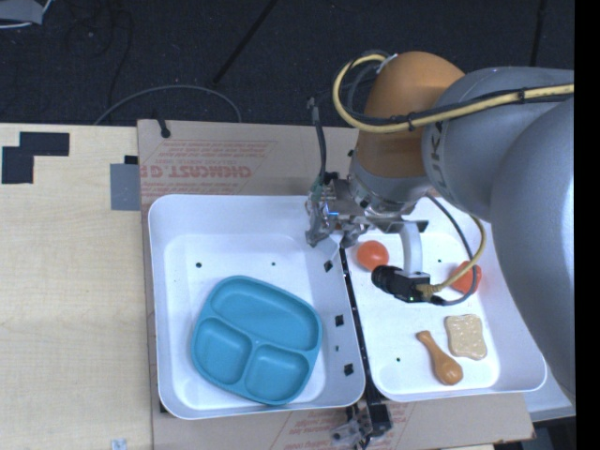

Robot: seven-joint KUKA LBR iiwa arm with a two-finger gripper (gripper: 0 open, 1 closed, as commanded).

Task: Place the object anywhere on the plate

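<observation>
A: Where is the gripper [361, 237] now?

B: Low over the right bin [525, 364], near its upper-left corner, right by the divide between the two bins. An orange ball [372, 252] sits just beside it at about five o'clock, but I can't see it between the fingers.

A: Open or clenched?

B: I cannot tell; the wrist and cables cover that part.

A: And the blue plate [255, 339]?

B: In the left bin [173, 251], at roughly seven o'clock from the gripper, well apart, across the bin walls.

A: Anything else?

B: A wooden spoon [440, 356] and a toast piece [466, 336] at four to five o'clock. A red thing [466, 277] at three o'clock is partly hidden by a cable.
</observation>
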